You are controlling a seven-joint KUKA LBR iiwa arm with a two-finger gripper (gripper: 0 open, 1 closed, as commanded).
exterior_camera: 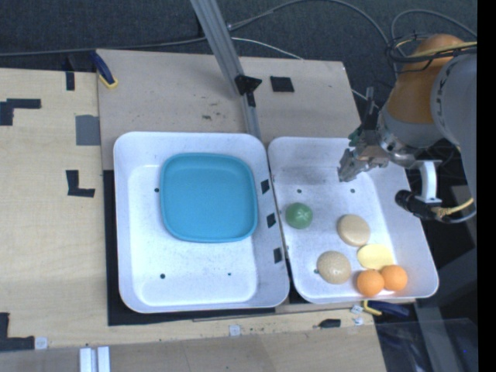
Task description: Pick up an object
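**Gripper poised over right bin**

Hovering above the right bin's (403, 231) far end, the gripper (350, 167) is seen with nothing visibly held; its finger state cannot be told. A green ball (298, 215) lies nearby, apart.

smooth plastic plate (208, 196), wooden bench (46, 208)

Illumination is even and moderately bright, from overhead, diffuse. Shadows are soft and short: a faint one under the blue plate (208, 197) and along the left bin's (132, 231) inner wall. The white bins read slightly bluish, without blown glare. Overall sharpness is low; small round items in the right bin (310, 161) show soft edges. The dark floor (93, 14) lacks detail.
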